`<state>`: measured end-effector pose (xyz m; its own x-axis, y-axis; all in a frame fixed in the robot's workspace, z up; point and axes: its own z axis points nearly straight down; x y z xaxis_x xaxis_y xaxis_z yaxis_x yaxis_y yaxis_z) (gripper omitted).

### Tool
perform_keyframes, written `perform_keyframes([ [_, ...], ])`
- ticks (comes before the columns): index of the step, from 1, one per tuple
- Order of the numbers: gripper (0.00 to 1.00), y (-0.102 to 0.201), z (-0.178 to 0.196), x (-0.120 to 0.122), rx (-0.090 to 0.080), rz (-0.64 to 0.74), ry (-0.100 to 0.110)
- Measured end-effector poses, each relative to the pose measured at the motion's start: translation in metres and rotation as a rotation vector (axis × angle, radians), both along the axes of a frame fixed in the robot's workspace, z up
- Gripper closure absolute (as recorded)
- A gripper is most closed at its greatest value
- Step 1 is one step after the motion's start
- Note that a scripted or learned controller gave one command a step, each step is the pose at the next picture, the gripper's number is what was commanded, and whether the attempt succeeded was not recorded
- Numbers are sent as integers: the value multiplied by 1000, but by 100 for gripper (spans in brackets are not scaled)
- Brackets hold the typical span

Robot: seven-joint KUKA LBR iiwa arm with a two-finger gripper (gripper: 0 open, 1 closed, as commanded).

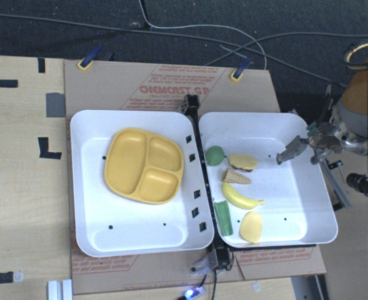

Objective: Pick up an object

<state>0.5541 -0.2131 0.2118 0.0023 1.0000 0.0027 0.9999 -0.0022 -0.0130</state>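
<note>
Camera view shows me the grey two-finger gripper [288,153] hanging over the right side of the right-hand shallow white bin [296,125], close to its right wall and well apart from everything I could pick. From this slanted look I cannot tell whether it is released or clenched, and I see nothing carried at its tip.

My candidates all lie along the left part of that bin: a small round green ball [215,155] near the divider, a tan bun-shaped toy [242,162] just beside it, a beige wedge-shaped piece [237,177] touching or nearly touching the bun's lower edge, a yellow plastic banana [240,197] below that, a green cylindrical stick [223,217] lying along the left wall, and a pale yellow egg-shaped piece [251,227] near the front. The left bin [84,167] holds a yellow three-compartment plastic plate [144,165], which I judge too broad for this grasp.

I would go for the egg-shaped piece, since it has the most clear floor around it. I would travel left across the bin, centre above it, come straight down, and close across its narrower width. The stick sits too close to the wall, and the bun and wedge crowd each other, so a descent there risks nudging both.
</note>
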Motion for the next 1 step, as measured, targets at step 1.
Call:
perform_keyframes([
  [1, 0, 0, 6, 3, -3, 3, -12],
])
